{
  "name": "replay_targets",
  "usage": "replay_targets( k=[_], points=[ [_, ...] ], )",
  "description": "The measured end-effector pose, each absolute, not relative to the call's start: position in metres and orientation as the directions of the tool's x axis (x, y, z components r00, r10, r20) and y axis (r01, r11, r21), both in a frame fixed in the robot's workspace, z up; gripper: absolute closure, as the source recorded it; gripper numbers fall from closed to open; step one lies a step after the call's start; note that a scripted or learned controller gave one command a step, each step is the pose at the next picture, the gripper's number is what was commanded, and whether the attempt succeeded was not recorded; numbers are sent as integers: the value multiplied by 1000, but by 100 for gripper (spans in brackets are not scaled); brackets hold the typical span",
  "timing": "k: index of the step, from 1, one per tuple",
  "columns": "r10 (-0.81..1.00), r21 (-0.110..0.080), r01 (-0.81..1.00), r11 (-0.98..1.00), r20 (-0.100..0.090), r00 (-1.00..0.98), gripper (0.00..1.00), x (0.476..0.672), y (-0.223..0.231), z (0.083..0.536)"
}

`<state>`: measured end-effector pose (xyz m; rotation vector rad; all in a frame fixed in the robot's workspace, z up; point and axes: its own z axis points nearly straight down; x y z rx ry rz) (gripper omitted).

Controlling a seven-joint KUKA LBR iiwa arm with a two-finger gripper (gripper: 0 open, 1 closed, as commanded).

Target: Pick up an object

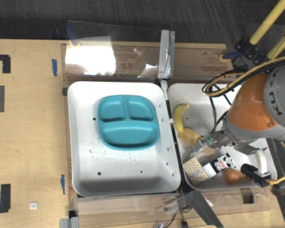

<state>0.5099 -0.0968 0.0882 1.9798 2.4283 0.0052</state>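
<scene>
The gripper [205, 148] is down in the right bin [199, 91], whether clenched I cannot tell, among a banana [180, 115], a patterned box [194, 169] and an orange ball [234, 175]. Left of it, the other bin [80, 141] holds a teal plate [128, 121].

My bench [23, 127] is tan board filling the frame's left and centre. Two shallow white bins sit on it: the left bin [80, 167] mid-frame, the right bin [192, 95] touching it at lower right.
</scene>
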Motion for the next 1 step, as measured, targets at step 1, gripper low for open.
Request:
replay_targets(
  k=[1],
  points=[
    [979,12,979,202,-6,-202,100,511,-96,98]
  ],
)
